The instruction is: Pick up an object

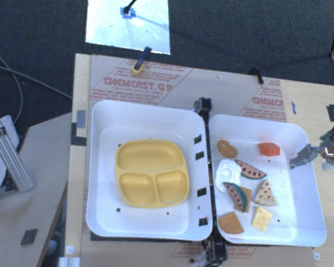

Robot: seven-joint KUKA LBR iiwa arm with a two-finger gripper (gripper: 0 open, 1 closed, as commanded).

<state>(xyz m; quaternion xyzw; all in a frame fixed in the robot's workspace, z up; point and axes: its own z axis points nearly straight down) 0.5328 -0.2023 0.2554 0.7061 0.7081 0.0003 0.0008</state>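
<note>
The landmark is the black divider strip [209, 168] where the two shallow white plastic bins meet.

Left of the divider, the left white bin [107, 125] contains a pale yellow plastic plate with three compartments [151, 173], resting near the bin's centre, well apart from the divider.

Just right of the divider, in the right white bin [309, 200], lie the small toy food items:
- a brown pretzel-shaped piece [227, 148], near the divider toward the far end;
- a white rounded piece [228, 171], just beside the divider;
- a watermelon slice with red flesh and dark seeds [250, 169], touching the white piece's right side;
- a second curved watermelon slice with green rind [237, 196], below the white piece;
- a tan round cracker [230, 223], near the divider at the near end;
- an orange-red block [269, 149], further right at the far end;
- a triangular pizza slice [265, 193], right of the curved slice;
- a yellow square cheese piece [262, 219], below the pizza slice.

Furthest from the divider, the grey two-finger gripper [302, 156] sits over the right bin's right wall. Finger state: cannot be determined. No item is seen between the fingers.
</note>
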